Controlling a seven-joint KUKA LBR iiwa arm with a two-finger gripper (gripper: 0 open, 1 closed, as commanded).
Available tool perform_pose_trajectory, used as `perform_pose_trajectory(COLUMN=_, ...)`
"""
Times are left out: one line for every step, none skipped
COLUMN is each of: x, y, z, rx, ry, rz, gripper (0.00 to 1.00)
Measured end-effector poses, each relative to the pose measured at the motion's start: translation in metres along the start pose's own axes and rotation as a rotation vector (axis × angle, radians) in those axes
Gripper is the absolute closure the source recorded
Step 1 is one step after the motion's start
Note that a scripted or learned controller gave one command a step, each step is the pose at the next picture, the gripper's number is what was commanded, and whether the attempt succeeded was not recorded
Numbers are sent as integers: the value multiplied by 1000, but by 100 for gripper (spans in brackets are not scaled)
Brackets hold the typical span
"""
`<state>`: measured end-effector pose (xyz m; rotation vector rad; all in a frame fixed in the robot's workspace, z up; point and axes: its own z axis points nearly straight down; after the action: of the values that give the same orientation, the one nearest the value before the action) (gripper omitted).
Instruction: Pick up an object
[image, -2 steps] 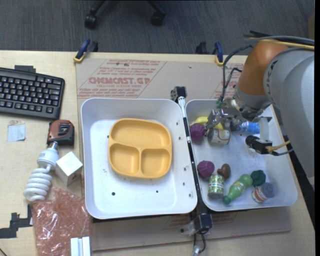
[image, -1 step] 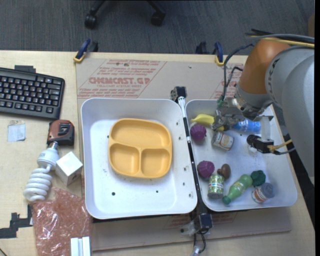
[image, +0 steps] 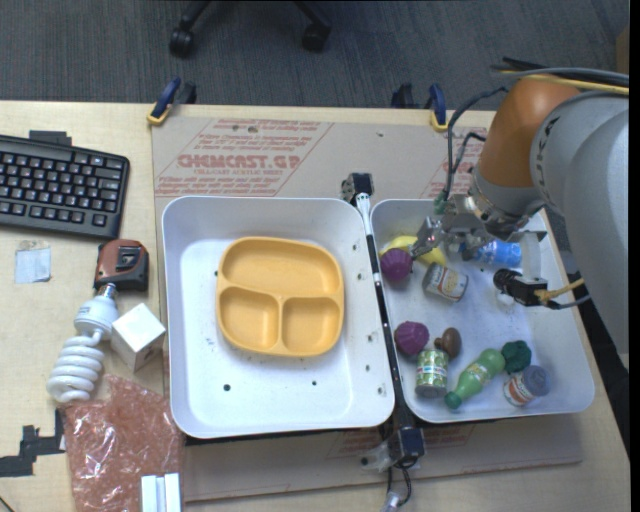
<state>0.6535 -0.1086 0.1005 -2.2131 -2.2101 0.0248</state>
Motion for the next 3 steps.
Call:
perform_pose_trajectory(x=-1, y=0, z=-10, rx=-1, ry=-1, rz=-1, gripper=100)
perform_pose_trajectory(x=-1, y=0, z=-21, rx=-1, ry=-2, rz=-2, gripper=100)
perform_pose_trajectory(x=-2, y=0, z=-31, rx=-2, ry=-3, rz=-3, gripper=100)
